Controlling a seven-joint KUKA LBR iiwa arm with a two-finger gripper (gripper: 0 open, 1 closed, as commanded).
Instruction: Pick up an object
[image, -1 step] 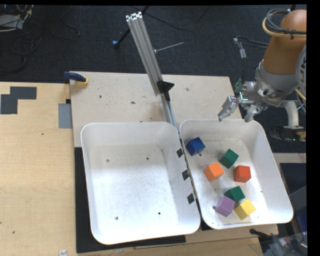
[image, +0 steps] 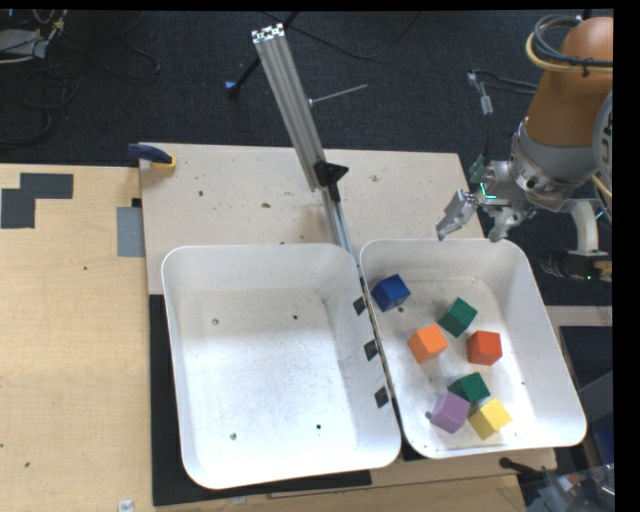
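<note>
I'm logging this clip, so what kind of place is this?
Probably a robotics lab: a robot arm over two white bins, coloured blocks for picking practice, and loose cables on the floor.

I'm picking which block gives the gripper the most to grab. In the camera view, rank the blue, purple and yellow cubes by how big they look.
1. Blue cube and purple cube: they look about alike, so I won't separate them.
2. Yellow cube: slightly smaller-looking, though it is partly tucked behind the purple one.
</note>
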